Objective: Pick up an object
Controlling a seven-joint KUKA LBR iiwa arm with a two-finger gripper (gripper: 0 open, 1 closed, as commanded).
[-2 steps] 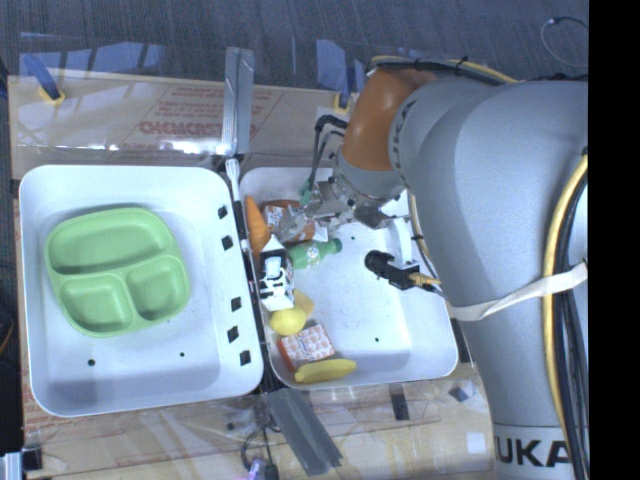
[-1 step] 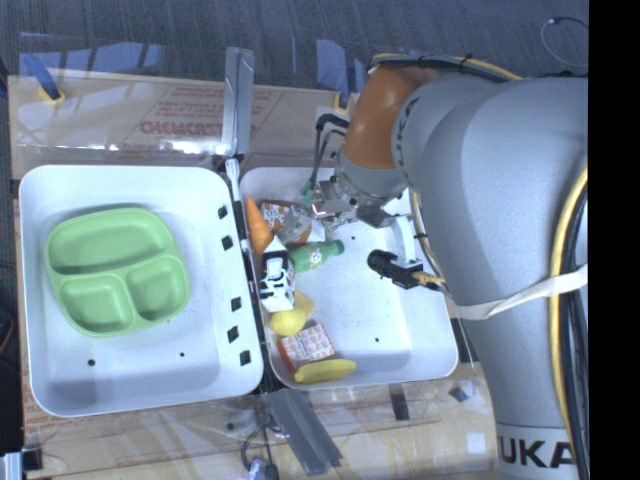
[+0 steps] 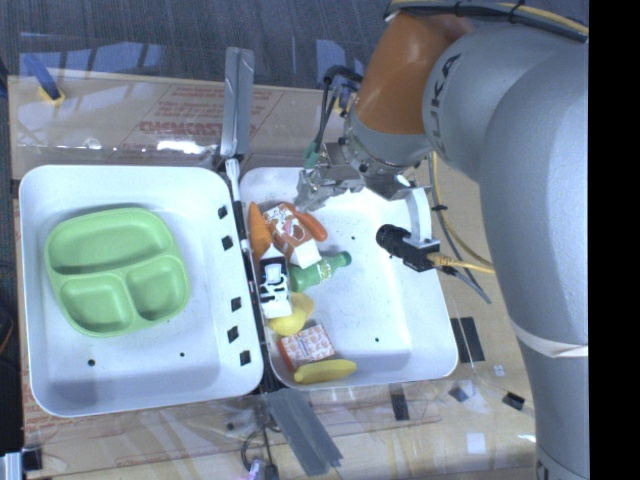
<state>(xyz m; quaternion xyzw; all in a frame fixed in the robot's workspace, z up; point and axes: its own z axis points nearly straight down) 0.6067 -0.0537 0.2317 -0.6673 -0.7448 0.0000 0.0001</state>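
The arm reaches in from 3 o'clock and hangs its tool over the 12 o'clock end of the right bin, just above the pile there, probably to drop on the orange packet topmost at that end. Whether the tool is open or grips anything I cannot tell. The green bottle, yellow banana and small carton crowd the bin's 9 o'clock wall, while the left bin carries a green divided tray.

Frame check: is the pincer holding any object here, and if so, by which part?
Cannot be told. The pincer sits low over the right white bin, beside the orange-and-white packet, but nothing shows clearly between its tips.
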